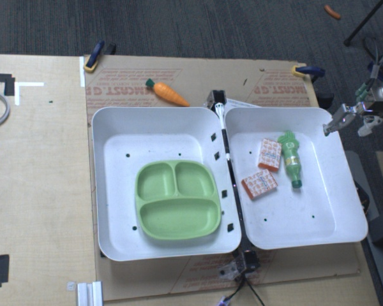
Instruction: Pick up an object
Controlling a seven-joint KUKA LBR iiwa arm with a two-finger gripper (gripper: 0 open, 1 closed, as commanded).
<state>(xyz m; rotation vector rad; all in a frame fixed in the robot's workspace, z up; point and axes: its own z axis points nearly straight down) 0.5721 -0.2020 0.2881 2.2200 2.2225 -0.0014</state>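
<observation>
The right bin (325, 215) holds a green bottle (292, 159) lying on its side and two small orange-and-white boxes. One box (269, 154) lies just left of the bottle, the other box (260, 185) sits a little nearer the front. My gripper (357, 111) hangs at the far right, just outside that bin's upper right corner, apart from all three objects. Nothing is seen held in it.
The left bin (115, 139) contains a green divided plate (177, 200). A toy carrot (168, 92) lies on the cardboard behind the bins. Clamps (94, 55) hold the cardboard's back corners. A black latch (216, 98) sits where the bins meet.
</observation>
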